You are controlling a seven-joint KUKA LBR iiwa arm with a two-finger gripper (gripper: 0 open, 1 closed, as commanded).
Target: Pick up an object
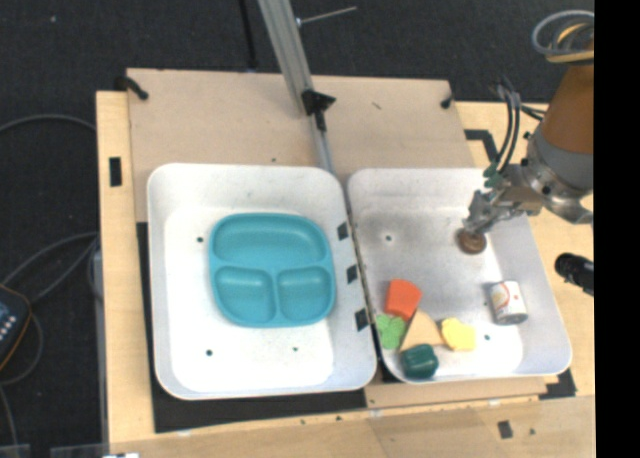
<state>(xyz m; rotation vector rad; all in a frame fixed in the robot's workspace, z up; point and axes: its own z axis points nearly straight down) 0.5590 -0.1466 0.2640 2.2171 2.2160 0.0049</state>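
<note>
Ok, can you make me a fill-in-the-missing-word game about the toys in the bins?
1. The divided plate in the left bin is colored ____.
2. The plate has ____ compartments.
3. The orange block lies in the ____ bin.
4. The tool hovers over the right bin, and the arm has an ____ band above its wrist.

Missing words: teal, three, right, orange

light: even, bright | shadows: soft | focus: slightly soft | glare: none
</note>
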